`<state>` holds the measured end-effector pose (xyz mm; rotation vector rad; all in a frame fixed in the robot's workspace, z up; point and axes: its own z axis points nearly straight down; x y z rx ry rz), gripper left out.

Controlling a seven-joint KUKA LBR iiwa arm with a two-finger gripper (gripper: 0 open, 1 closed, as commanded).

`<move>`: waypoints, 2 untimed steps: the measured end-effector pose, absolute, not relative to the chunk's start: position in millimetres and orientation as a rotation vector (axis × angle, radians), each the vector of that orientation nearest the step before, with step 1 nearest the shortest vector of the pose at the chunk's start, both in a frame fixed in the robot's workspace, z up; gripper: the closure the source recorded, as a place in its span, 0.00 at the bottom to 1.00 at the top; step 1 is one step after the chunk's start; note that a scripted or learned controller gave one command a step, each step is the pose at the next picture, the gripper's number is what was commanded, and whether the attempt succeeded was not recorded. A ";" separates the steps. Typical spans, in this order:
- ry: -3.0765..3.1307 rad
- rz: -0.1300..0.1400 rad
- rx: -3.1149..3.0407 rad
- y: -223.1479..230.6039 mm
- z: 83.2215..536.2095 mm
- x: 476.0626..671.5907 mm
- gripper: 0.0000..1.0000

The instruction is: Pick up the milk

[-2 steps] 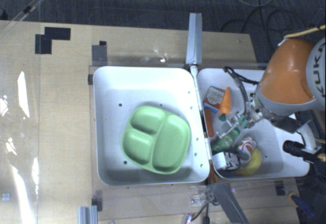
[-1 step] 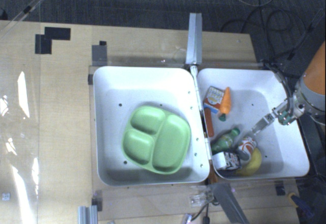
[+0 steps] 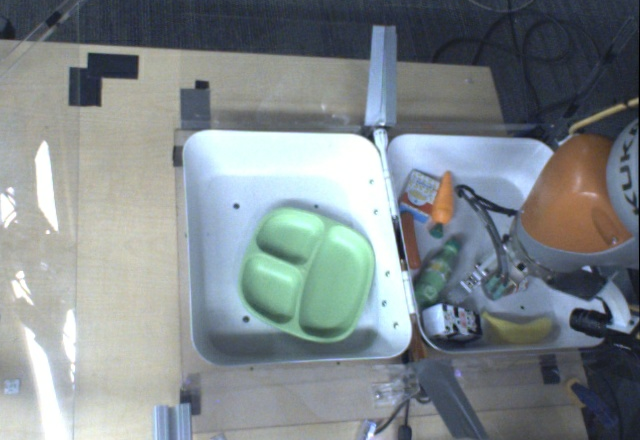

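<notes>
Camera view, looking down at a slant. Shown: a pale wooden bench (image 3: 100,228) with two shallow white bins side by side.

Left bin (image 3: 205,238): one green plate (image 3: 308,273) with three compartments, lying toward the near side.

Right bin (image 3: 500,160): one milk carton (image 3: 420,190), small and boxy, mostly white with blue and orange print, lying flat at the far left corner close to the dividing wall. Just beside it on the right, one orange carrot (image 3: 442,202). Nearer the camera, one green bottle (image 3: 438,268) lying on its side, one small dark-and-white object (image 3: 455,321) too blurred to name, and one yellow banana (image 3: 520,329) along the near wall.

Entering from the right: one arm (image 3: 575,198), orange band uppermost, with the gripper (image 3: 492,276) low over the bin between bottle and banana, well apart from the milk carton. Whether spread or closed, cannot tell; nothing seen held.
</notes>
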<state>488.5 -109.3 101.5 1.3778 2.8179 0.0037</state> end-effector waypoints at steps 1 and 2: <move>2.920 0.005 1.122 -150.4 89.9 561.3 0.00; 2.915 0.012 1.122 -148.7 102.3 563.9 1.00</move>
